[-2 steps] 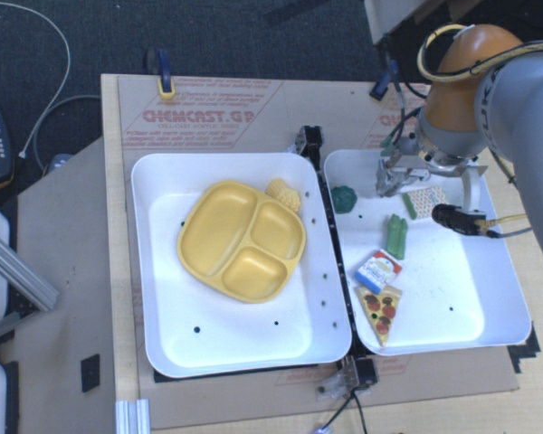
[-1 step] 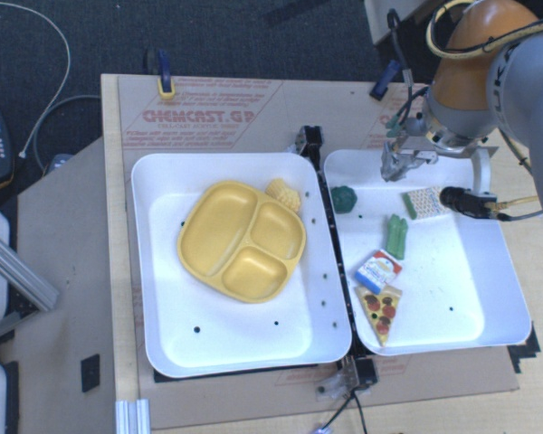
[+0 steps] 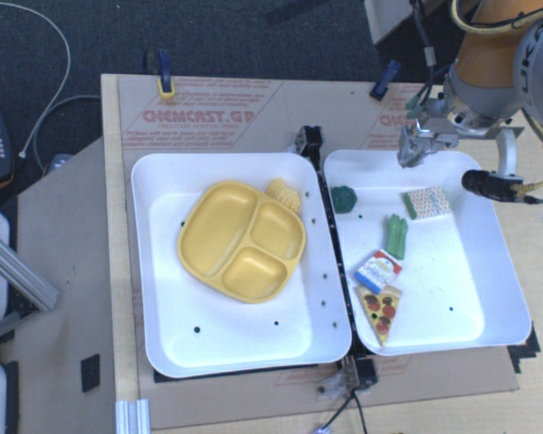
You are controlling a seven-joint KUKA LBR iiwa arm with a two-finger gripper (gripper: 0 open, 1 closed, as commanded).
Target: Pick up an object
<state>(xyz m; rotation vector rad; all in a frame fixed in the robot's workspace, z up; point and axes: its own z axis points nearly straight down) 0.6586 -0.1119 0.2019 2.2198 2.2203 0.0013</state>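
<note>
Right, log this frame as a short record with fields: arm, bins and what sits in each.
arm: gripper above the far rim of the right bin
left bin: yellow divided plate, small yellow corn-like piece at its far edge
right bin: dark green lump, speckled block, green upright piece, small carton, pizza slice
held: nothing seen between the fingers

Glossy plastics on matt board
Both white bins [image 3: 154, 242] smooth, shiny plastic; yellow divided plate [image 3: 242, 240] smooth plastic, satin sheen; table [image 3: 253, 107] sheet matt brown cardboard-like, printed red.
</note>
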